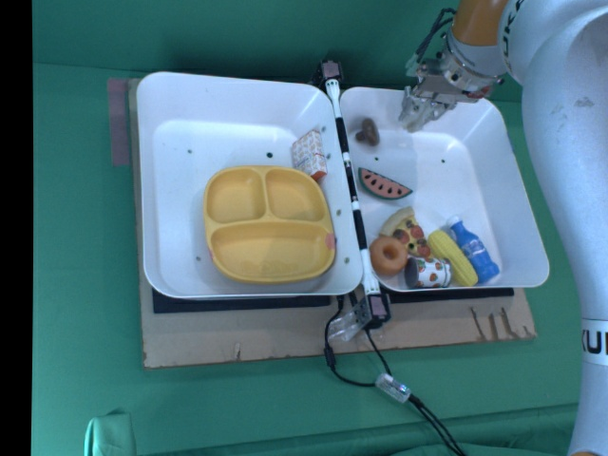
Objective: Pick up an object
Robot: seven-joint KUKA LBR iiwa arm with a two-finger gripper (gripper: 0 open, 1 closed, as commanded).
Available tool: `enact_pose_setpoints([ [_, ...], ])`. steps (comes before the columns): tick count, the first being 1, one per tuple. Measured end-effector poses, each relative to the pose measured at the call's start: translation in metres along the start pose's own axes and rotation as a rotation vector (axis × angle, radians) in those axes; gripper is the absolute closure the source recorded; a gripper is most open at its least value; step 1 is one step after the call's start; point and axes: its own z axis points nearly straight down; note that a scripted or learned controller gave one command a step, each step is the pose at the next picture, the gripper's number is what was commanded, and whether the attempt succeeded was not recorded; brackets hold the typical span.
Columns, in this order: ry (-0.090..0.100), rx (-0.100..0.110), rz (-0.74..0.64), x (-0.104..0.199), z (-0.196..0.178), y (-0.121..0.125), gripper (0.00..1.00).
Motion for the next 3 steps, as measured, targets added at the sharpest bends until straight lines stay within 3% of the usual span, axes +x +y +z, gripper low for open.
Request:
enact_pose_setpoints([
  [1, 0.002, -0.005, -0.001, -0.034, -0.158, -0.003, 1.0],
  [2, 0.0, -0.005, 0.001, -0.059, -0.257, -0.081, 1.0],
  [3, 0.002, 0.001, 0.002, -0.042, -0.191, -0.154, 1.0],
])
